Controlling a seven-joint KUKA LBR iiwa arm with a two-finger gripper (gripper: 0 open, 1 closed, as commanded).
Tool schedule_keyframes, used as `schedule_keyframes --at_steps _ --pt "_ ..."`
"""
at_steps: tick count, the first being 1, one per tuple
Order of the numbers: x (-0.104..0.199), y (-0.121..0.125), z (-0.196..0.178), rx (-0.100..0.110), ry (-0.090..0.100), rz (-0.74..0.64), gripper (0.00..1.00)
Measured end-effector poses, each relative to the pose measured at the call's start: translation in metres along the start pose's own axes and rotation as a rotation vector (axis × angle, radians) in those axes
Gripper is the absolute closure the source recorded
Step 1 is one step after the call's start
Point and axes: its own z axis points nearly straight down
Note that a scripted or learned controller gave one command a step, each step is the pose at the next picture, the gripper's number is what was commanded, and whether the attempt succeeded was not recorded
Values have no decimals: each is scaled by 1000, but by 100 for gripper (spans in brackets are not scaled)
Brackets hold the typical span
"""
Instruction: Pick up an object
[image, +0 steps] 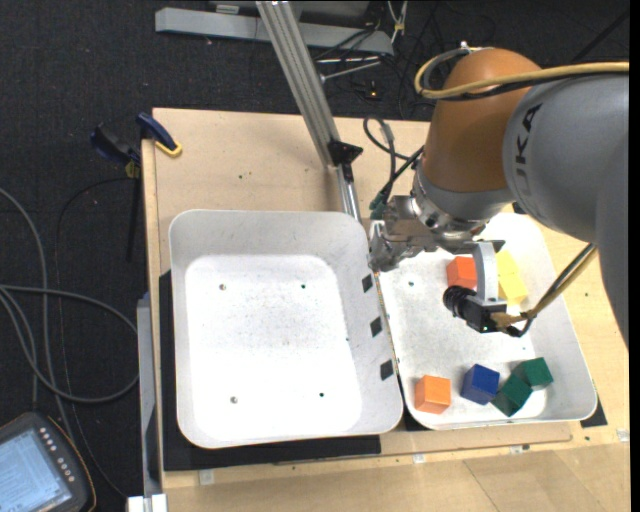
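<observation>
**Hovering at the right bin's far-left corner, nothing lifted yet**

Reaching in under the grey arm (575, 130), the end effector (385, 248) sits over the far-left corner of the right bin (425, 335), close to the wall that bin shares with the left bin (260, 320); whether it is apart or together I cannot tell, since the wrist covers it from above; no block shows in its grip.

Nearest to it, toward the right bin's middle, lies an orange block (460, 270), partly covered by the robot's own hardware; a yellow block (512, 280) lies just beside that one, nearer the right bin's right wall. Well apart from these, four cubes sit along the right bin's near wall: an orange cube (433, 393) toward the near-left corner; then a blue cube (480, 383); a dark green cube (513, 395) touching or almost touching it; a lighter green cube (538, 372) toward the near-right corner. Both bins rest on the pale wooden surface (240, 160).

By my judgement the task stands at its start; every block lies on the right bin's floor, so descent, closing and lift all remain; the orange block looks the likeliest target, being closest.
</observation>
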Motion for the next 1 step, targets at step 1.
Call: schedule_keyframes --at_steps 1 --pt "56 -30 1 2 0 0 100"
